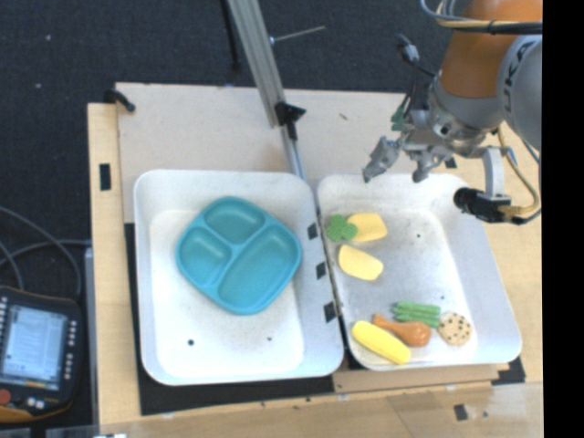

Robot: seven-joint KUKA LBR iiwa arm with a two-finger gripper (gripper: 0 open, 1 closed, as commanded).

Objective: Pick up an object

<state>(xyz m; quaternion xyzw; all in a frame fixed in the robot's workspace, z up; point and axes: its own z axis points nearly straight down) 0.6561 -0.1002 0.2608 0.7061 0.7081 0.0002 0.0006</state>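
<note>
Dark carpet surrounds a pale wooden desk (201,126) that carries two shallow white bins. Above the far rim of the right bin (474,272) hangs the end effector (398,164), its two fingers spread apart and released, with nothing between them. Nearest below it lie a small green broccoli piece (339,228) touching a yellow block (368,227), and just beneath those a yellow oval piece (359,263). Farther toward the near rim sit green beans (416,312), an orange carrot (405,330), a yellow corn-like piece (380,342) and a speckled cookie (453,328), all crowded together. The left bin (164,336) holds a blue divided tray (239,255), and a slanted metal post (260,57) rises between the bins. No object is picked up yet, so any of the food toys could serve as the target. The risks I judge: a descent near the broccoli and block could pinch both or nudge one aside, the rounded pieces may squirt out of closing fingers, and a drop so close to the far wall could strike the bin's rim.
</note>
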